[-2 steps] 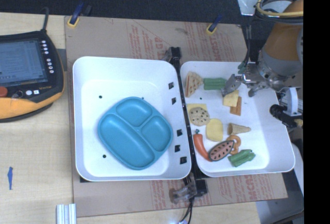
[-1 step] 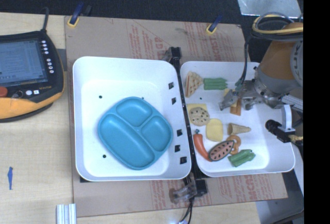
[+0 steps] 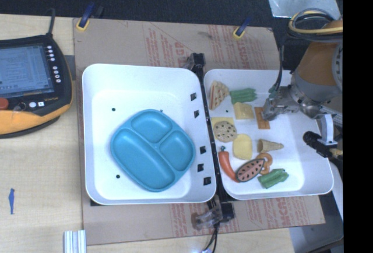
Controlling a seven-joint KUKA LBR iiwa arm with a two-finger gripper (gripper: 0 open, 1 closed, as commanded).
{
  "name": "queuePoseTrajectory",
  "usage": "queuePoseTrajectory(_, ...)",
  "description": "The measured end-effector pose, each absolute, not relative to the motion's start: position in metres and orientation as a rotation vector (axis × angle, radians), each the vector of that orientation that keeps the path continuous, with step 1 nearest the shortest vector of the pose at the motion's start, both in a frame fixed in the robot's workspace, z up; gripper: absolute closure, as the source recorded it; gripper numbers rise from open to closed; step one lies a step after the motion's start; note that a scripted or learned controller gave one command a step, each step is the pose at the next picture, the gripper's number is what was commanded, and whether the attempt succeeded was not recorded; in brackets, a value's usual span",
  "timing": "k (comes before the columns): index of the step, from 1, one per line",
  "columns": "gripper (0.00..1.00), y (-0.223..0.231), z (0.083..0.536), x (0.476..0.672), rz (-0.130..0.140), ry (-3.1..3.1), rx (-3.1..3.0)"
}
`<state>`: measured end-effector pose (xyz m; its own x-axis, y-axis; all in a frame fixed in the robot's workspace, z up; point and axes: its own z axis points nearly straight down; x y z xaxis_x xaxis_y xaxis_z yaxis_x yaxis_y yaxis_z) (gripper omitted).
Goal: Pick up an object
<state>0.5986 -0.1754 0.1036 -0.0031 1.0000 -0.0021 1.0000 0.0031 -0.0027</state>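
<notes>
Toy food pieces fill the right bin (image 3: 303, 185), and I see the gripper (image 3: 269, 111) low over that bin, near its far right part, just above a small orange-brown piece (image 3: 263, 124) that lies at its tip. I cannot tell from this view whether the pincer is released or clenched, and I see nothing clearly between it.

Right bin contents, as I read them:
- Far edge: a tan wedge with grill lines (image 3: 218, 94) near the far left corner, a green pod (image 3: 243, 95) beside it, and a pale yellow block (image 3: 243, 111) just toward the near side of the pod.
- Left edge: a round speckled cookie (image 3: 224, 129), then a red-orange chili (image 3: 227, 166) toward the near left corner.
- Middle: a yellow lump (image 3: 243, 146) and a tan cone (image 3: 270, 145) lying on its side.
- Near edge: a dark red oval piece with seeds (image 3: 250, 169), touching an orange ring (image 3: 265, 159), and a second green pod (image 3: 273, 178) just beside them.

Left bin (image 3: 93, 100) holds one blue divided plate (image 3: 152, 149), with three compartments, set toward the near edge.

On the desk's left edge sits a control pendant with a lit screen (image 3: 26, 85).
</notes>
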Motion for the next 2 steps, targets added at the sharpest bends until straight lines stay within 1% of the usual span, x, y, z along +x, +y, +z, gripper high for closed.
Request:
queuePoseTrajectory(1, 0.0, -0.175, 0.103, 0.598, 0.007, -2.225, -2.217)
queuePoseTrajectory(2, 1.0, -0.176, 0.114, 0.599, 0.008, -2.225, -2.217)
